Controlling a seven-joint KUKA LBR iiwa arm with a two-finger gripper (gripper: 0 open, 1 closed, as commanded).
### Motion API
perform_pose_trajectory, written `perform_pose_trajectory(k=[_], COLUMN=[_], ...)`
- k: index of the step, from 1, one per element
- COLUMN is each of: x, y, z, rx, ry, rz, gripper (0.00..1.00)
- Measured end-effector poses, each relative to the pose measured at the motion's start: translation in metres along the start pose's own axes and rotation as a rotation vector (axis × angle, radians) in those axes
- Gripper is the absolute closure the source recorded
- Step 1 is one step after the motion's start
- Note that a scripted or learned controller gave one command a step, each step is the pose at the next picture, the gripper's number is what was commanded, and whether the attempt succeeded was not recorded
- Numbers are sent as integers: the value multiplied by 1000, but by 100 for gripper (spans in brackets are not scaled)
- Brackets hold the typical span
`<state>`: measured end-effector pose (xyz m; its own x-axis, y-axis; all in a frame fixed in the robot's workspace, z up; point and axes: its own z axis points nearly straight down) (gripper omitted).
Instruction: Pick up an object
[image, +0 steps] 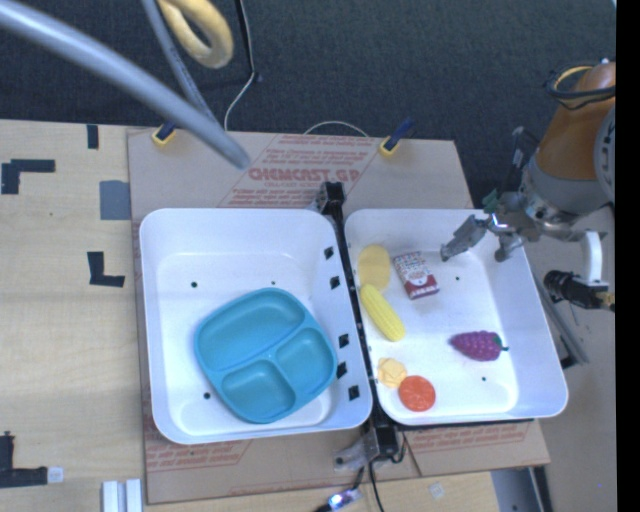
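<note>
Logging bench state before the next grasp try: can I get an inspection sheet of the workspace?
Surface: two white bins side by side, left bin and right bin, on a cardboard sheet.
Job's things: in the right bin, corn, yellow piece, red-white box, grapes, tomato, small orange piece.
Clutter: blue tray in the left bin.
Grippers: gripper over the right bin's far right corner, nothing between its jaws.
Cables: thin wire behind the cardboard.
Surroundings: wooden bench, dark floor.
</note>
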<state>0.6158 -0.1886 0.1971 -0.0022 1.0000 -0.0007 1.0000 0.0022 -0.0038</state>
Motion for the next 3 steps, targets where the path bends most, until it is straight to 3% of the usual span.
perform_pose_trajectory(k=[2,3], x=[-9,-6], y=[1,5], z=[109,92], rx=[-5,-15], ry=[0,3], rz=[2,-1], gripper=[0,100])
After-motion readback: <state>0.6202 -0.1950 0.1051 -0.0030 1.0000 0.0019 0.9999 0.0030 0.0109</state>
